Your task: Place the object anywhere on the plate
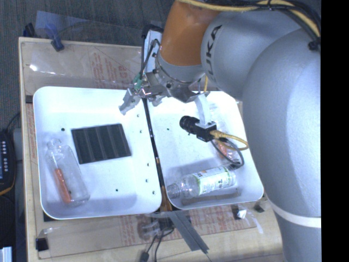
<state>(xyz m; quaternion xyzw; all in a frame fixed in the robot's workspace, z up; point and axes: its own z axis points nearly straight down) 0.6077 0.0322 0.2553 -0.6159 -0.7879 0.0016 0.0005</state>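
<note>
On my counter [82, 64], two white bins sit side by side. The dark ribbed plate [101, 143] lies in the left bin [43, 100]. My end effector [136, 98] hovers over the divider; I cannot tell its grip.

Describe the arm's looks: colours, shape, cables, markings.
The arm is bulky, rounded and grey, with an orange band above the wrist and dark lettering on the grey shell. Yellow and black cables run over its top. The gripper is small, metallic grey.
</note>
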